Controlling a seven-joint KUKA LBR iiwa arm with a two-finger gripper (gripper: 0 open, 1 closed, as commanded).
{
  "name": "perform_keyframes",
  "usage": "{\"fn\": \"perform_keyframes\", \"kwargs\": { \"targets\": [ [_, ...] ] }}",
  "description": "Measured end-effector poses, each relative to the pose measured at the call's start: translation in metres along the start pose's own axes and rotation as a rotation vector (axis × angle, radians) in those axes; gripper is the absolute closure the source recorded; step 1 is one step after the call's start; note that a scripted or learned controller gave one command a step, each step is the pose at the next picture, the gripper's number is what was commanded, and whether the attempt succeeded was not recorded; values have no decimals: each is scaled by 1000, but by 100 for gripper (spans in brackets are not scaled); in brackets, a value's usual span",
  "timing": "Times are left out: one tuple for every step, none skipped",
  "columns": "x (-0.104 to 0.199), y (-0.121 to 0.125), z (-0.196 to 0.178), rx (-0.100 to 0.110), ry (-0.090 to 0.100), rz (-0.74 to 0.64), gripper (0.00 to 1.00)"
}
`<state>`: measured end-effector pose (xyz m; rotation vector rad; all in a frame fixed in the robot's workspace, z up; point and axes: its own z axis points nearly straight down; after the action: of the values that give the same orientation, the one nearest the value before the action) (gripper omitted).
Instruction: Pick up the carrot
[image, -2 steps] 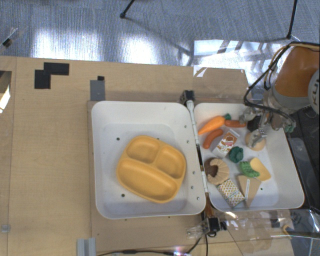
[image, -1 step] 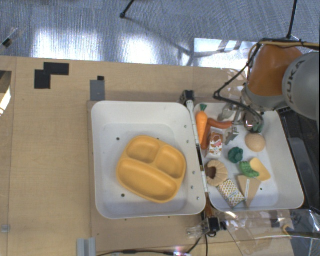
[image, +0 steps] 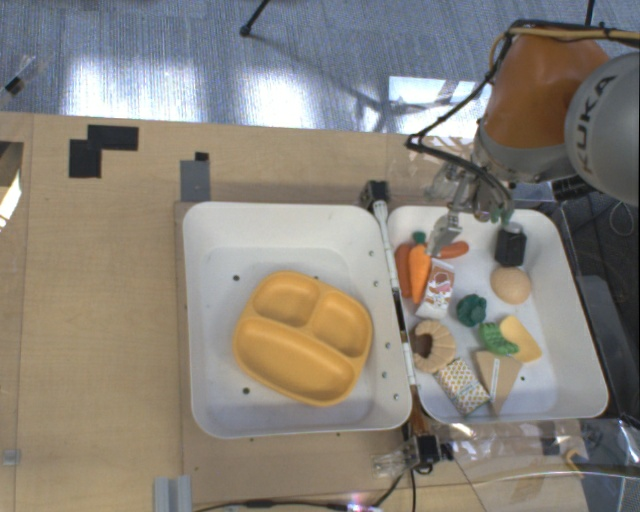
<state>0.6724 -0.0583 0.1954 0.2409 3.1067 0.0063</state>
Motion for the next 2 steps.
{"fn": "perform_keyframes", "kwargs": {
  "targets": [
    [6,-18,67,4,7,52,0],
    [14,-33,107,10,21,492,0]
  ]
}}
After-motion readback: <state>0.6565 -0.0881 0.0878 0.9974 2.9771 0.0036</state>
